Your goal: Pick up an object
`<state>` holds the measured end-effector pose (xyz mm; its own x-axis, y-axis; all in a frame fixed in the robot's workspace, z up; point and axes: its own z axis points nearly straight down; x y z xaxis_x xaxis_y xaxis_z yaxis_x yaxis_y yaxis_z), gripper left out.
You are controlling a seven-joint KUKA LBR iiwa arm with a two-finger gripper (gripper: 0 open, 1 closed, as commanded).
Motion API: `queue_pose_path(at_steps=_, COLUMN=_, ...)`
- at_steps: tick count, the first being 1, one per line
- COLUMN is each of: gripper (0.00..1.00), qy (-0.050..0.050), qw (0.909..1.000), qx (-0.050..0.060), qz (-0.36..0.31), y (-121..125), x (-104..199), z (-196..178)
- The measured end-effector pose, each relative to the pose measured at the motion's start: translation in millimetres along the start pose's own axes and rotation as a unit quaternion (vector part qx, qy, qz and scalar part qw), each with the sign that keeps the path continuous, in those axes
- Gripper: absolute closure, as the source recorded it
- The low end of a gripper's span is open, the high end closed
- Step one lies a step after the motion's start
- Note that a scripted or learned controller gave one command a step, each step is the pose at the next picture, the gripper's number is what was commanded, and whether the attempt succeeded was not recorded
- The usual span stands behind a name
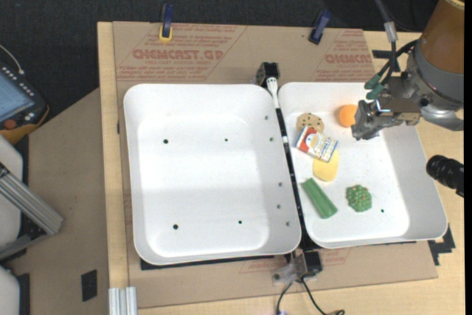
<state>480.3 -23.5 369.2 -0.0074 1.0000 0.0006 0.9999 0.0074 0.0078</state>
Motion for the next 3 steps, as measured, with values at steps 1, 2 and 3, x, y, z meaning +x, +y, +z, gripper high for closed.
queue_pose_path(at_steps=1, gripper=1.00, qy=0.000, qw=0.9999, qx=0.011, qz=0.001, y=-3.5, x=58.2, z=118.1)
queue_pose_path(at_steps=2, gripper=1.00, qy=0.000, qw=1.0000, qx=0.006, qz=0.006, y=-2.6, x=2.9, z=129.4)
queue_pose_path(at_steps=3, gripper=1.00, qy=-0.001, qw=1.0000, qx=0.001, qz=0.003, y=81.5, x=4.2, z=128.2)
